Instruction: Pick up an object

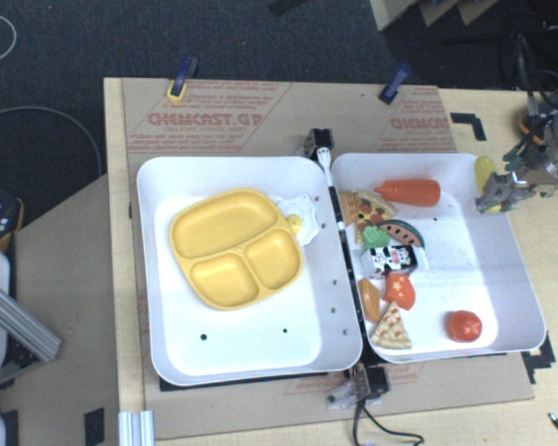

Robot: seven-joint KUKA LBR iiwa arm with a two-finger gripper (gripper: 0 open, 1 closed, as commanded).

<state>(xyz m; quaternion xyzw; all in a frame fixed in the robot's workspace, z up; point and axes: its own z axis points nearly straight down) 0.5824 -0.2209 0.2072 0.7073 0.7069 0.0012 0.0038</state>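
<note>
The right bin [502,258] holds several toy foods. An orange carrot [409,191] lies at its far side, with a pizza slice [366,209] and a watermelon slice [398,235] along the left wall. A red tomato [464,325] sits alone near the front right, and a second pizza slice [389,329] lies at the front left. My gripper [496,196] hangs at the bin's far right rim, beside a small yellow piece [484,168]. It is well apart from the carrot and the tomato.
The left bin [167,342] holds a yellow divided plate [235,258] with a toy fried egg [298,219] at its right edge. A black-and-white piece [391,261], a bun [369,297] and a red piece [402,292] crowd the right bin's left side. Clamps [178,86] stand at the bench's far edge.
</note>
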